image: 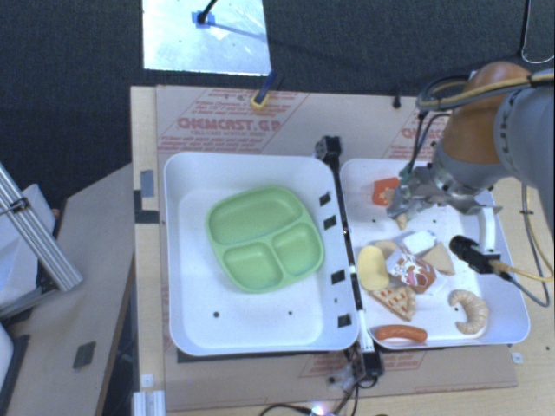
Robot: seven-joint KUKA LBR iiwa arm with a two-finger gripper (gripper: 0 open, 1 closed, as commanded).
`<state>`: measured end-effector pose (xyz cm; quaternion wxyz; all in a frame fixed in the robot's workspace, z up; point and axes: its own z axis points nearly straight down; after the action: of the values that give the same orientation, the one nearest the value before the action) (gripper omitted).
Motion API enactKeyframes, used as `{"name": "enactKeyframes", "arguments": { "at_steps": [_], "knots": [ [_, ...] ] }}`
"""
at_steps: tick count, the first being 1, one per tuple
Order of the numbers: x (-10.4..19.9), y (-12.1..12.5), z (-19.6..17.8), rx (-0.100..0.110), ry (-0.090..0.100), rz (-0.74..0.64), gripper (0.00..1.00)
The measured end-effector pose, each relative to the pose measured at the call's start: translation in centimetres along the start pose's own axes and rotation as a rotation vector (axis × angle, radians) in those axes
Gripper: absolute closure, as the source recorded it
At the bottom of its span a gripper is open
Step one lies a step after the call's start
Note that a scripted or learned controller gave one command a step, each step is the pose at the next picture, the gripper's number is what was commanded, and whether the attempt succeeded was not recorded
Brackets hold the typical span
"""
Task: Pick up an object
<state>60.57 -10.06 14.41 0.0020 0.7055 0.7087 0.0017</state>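
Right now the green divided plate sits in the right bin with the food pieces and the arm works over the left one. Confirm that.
Not quite: the bins are swapped. In the camera view the green divided plate lies alone in the left bin, while the food pieces, such as the sausage and croissant, lie in the right bin, and the arm's hand works over it.
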Motion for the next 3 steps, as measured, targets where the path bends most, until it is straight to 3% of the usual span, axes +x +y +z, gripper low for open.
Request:
{"name": "enactKeyframes", "arguments": {
  "at_steps": [1, 2, 3],
  "knots": [
    [0.7, -0.6, -5.3, 0.000, 0.000, -0.001, 1.00],
    [0.7, -0.5, -8.2, 0.001, 0.000, -0.001, 1.00],
    [5.7, -2.7, -8.8, 0.005, 0.003, -0.005, 1.00]
  ]
}}
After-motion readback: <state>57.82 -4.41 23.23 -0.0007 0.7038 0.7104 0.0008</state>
